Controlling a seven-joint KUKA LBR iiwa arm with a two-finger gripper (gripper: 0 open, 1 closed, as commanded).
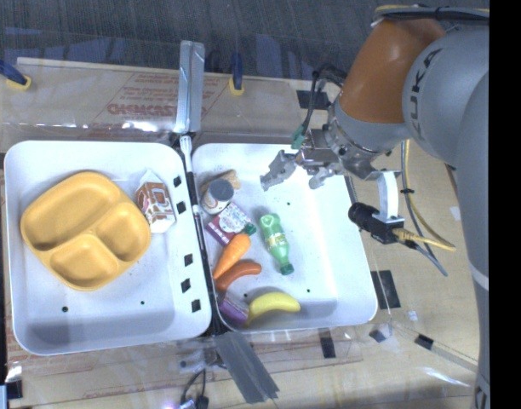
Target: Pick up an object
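White plastic forms two shallow bins set side by side on a bench, seen from above at a slant. The left bin (31,313) holds a yellow divided tray (84,227) with three compartments, lying toward the bin's left side. Just beside the tray's upper right edge sits a small brown and white carton (156,204).

The right bin (329,267) holds a cluster of small items along its left half. Near the top left corner lies a small can (216,194) with a dark round end facing up. Just below it lies a crumpled purple and white packet (227,221). A toy carrot (233,254) lies at a slant below the packet, with an orange sausage-shaped piece (241,272) just beneath it. A green bottle (275,243) with a white label lies on its side to the right of the carrot, near the bin's middle. A banana (273,303) lies along the bottom wall, touching a purple item (231,311) at its left end.

A grey arm (439,83) with an orange band reaches in from the right. Its gripper (279,170) hangs over the upper middle of the right bin, above bare white floor, up and to the right of the green bottle. The fingers (271,175) stand apart with nothing between them.
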